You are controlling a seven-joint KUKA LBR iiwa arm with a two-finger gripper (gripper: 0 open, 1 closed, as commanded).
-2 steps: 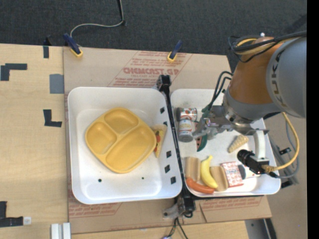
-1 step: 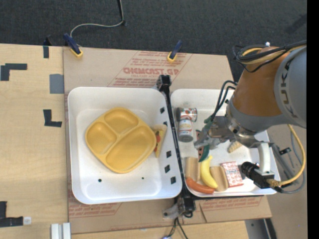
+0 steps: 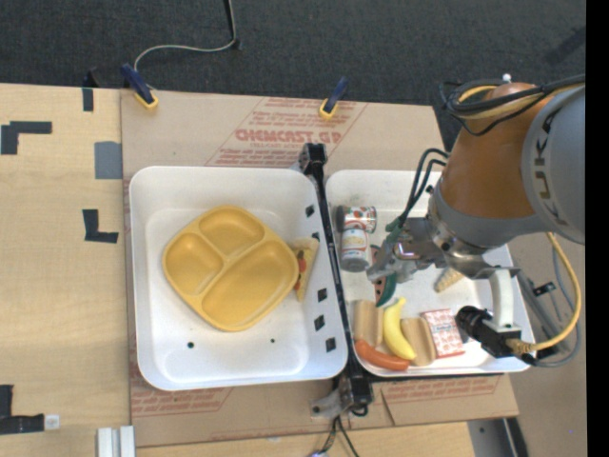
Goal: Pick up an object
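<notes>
The bench [image 3: 57, 255] of light wood fills most of the frame, with a sheet of cardboard [image 3: 276, 131] lying on it. On the cardboard stand two white bins. The left bin [image 3: 152, 350] is in the centre of the frame, the right bin [image 3: 381, 181] just beside it towards the right, and a black divider [image 3: 324, 255] runs between them.

The arm [image 3: 504, 179], grey with an orange band, comes in from the right edge and hangs over the right bin. Its gripper [image 3: 392, 267] is low over the middle of this bin. From this high angle I cannot tell whether the claw is released or clenched, and nothing is visible inside it.

In the left bin lies a yellow divided plate [image 3: 228, 267], turned a little, and a small pale toy food piece [image 3: 306, 260] is at its right edge, against the bin wall.

In the right bin, a small can [image 3: 356, 236] lies to the upper left of the gripper, near the divider. Below the gripper, in the lower part of the bin, are a toy banana [image 3: 396, 331], a toy hot dog [image 3: 379, 355] and a small red and white box [image 3: 443, 333].

The banana seems the nearest thing to pick. It lies just below the claw in the picture, and its long axis runs from upper left to lower right. I think the claw must move a little down in the frame and close across this axis.
</notes>
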